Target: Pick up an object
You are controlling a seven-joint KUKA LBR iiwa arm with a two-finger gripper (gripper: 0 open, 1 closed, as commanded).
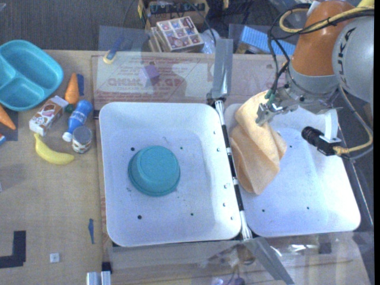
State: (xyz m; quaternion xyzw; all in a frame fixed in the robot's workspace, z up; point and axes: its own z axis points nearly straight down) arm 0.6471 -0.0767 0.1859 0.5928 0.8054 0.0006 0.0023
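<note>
Cloth (256,153): tan-yellow, crumpled, in the right bin (309,212), against its left wall; upper end raised at the gripper, lower end draped down over the bin floor.

Gripper (265,113): at the cloth's upper end, touching it. The fingers pinch a fold of the cloth between them, closed narrow on the fabric. The arm (332,46), grey with an orange band, comes in from the upper right, above the right bin's far corner.

Left bin (119,218): white, shallow; holds one teal bowl (154,170), upside down, left of centre. The bowl sits well apart from the cloth, with the wall between the bins separating them.

Right bin: white, shallow; holds the cloth.

Bench, left of the bins: blue divided dish (27,74), carrot (72,88), small carton (47,115), blue bottle (78,120), can (82,139), banana (51,152). These lie close together, clear of both bins.

Behind the bins: a box of printed cards (176,32), beyond the bench's far edge.
</note>
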